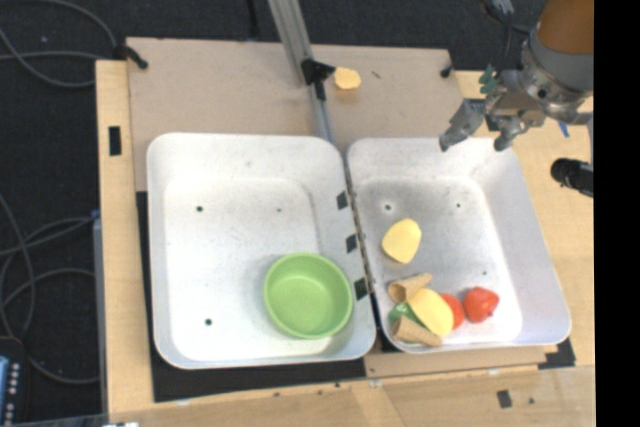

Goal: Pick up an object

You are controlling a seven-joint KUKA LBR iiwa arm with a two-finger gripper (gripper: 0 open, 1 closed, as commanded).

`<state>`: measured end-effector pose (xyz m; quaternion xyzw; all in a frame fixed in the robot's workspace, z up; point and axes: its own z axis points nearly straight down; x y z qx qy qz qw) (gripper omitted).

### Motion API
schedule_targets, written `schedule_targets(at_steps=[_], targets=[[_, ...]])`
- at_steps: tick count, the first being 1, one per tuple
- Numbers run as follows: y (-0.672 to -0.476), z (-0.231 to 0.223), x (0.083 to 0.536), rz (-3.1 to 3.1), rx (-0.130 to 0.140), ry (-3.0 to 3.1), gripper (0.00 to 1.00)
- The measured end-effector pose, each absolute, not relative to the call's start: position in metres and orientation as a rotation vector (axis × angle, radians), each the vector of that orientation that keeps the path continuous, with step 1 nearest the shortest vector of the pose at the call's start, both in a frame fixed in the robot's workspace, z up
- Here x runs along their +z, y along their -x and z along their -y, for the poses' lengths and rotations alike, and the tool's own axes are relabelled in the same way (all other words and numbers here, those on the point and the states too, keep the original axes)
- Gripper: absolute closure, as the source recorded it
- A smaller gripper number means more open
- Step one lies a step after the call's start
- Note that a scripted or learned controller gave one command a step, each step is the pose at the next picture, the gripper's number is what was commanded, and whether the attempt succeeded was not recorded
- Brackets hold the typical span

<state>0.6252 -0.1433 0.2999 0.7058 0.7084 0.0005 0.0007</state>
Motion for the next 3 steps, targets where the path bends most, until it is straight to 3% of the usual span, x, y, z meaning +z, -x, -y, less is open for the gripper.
schedule_targets(at_steps=[1, 3], targets=[[-0.625, 0.143, 0.3, -2.225, 0.001, -2.216, 0.0], [-0.618, 0.137, 0.192, -2.219, -0.007, -2.225, 0.0]])
